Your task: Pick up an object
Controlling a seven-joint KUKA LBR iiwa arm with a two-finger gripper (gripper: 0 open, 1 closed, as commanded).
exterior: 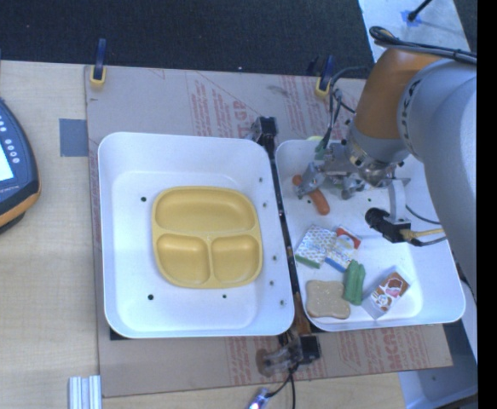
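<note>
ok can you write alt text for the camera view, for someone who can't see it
A grey and orange robot arm reaches from the right, its gripper low over the far end of the right white bin, just above an orange toy carrot. That bin also holds a bread slice, a green cucumber and small packets; the left bin holds a yellow divided tray.

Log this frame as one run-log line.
arm: over right bin | gripper: low at far end, by orange sausage | grasp: none seen | left bin: yellow tray
</note>
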